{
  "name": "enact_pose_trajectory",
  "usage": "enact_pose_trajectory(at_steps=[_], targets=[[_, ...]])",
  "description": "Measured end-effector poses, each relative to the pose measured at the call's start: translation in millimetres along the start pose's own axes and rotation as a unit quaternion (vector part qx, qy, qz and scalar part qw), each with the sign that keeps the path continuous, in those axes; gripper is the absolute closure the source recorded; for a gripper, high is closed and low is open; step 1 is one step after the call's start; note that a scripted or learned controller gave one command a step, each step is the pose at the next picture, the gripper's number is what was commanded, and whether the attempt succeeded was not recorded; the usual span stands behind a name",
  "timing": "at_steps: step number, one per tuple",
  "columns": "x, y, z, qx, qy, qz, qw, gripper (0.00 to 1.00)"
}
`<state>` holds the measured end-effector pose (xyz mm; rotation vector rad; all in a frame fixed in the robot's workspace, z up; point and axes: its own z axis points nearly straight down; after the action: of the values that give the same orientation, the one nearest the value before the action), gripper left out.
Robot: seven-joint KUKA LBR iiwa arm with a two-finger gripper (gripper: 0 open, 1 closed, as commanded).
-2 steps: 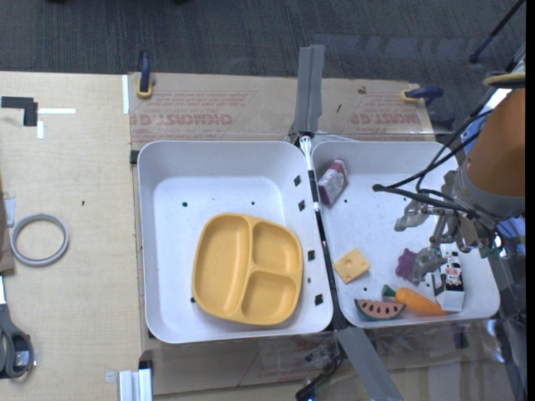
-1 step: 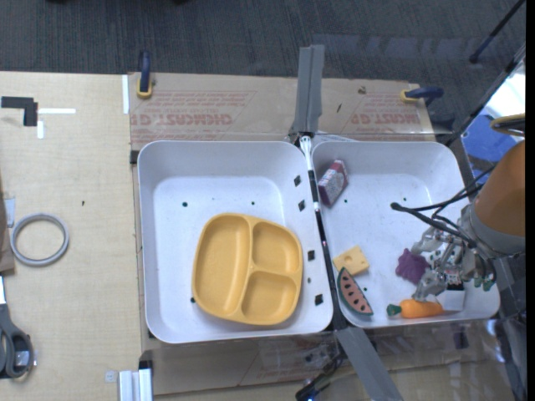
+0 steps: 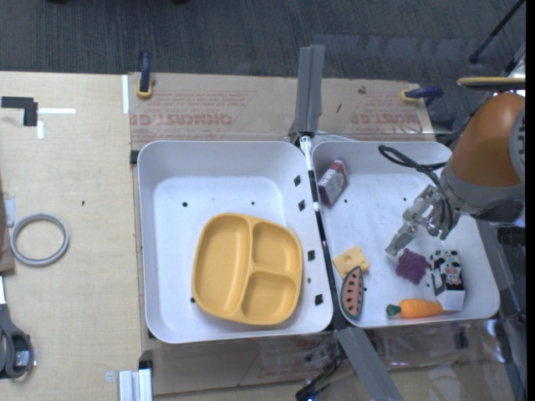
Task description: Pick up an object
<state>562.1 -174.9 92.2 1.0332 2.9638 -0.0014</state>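
Partly, the hand [image 3: 415,228] hides behind its own wrist above the purple toy [image 3: 411,265].

Hand [image 3: 415,231] above grapes [image 3: 411,265] (purple).

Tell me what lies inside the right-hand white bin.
Inside the right-hand white bin: a purple packet, yellow cheese wedge, watermelon slice, orange carrot, purple toy and black-and-white block. The end effector covers some floor.

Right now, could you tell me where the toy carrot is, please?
The toy carrot lies near the front edge of the right bin, just below the purple piece and right of the watermelon slice.
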Motion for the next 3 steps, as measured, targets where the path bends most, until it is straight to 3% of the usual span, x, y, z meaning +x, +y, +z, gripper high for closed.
enact_pose_trajectory(at_steps=[1, 2, 3], targets=[[-44, -25, -5, 0.000, 0.000, 0.151, 0.9885, 0.00], [-54, -17, -22, 0.000, 0.000, 0.170, 0.9855, 0.00], [13, -71, -2, 0.001, 0.001, 0.197, 0.9804, 0.00]])
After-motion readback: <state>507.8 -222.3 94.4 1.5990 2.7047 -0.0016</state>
